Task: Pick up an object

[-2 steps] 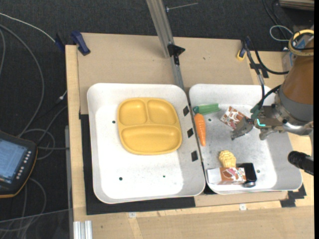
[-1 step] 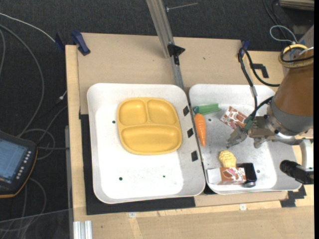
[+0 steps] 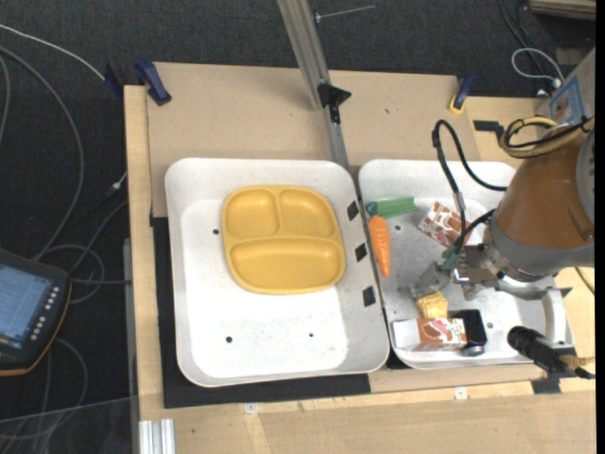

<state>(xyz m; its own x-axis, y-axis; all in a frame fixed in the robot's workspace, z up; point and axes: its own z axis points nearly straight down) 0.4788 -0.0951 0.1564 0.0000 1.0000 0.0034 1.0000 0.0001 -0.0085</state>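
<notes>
Two shallow white bins sit side by side on the wooden tabletop (image 3: 246,112). The left bin (image 3: 198,348) carries a yellow divided plate (image 3: 282,238), lying flat in its upper half with two small compartments at the far side and one long compartment nearer the camera. The right bin (image 3: 402,173) holds the loose things: a toy carrot (image 3: 380,242) with a green top lies near the bin's left wall, pointing toward the near edge; a small red-and-white packet (image 3: 442,223) lies further right, toward the far side; a small yellow block (image 3: 432,305) rests near the middle; and along the near wall a red-and-white carton (image 3: 437,331) lies flat, with a black object (image 3: 472,329) touching its right end. The grey arm with its orange band (image 3: 544,197) reaches in from the right and hangs over the right bin. Its gripper (image 3: 454,274) sits low above the bin floor, between the packet and the yellow block, just beside the block's upper edge. Whether the gripper is spread or closed cannot be told from here, and nothing can be seen held in it. A slanted metal bar (image 3: 301,26) runs down from the top toward the gap between the bins, and blue clamps (image 3: 151,80) grip the tabletop's far edge.
</notes>
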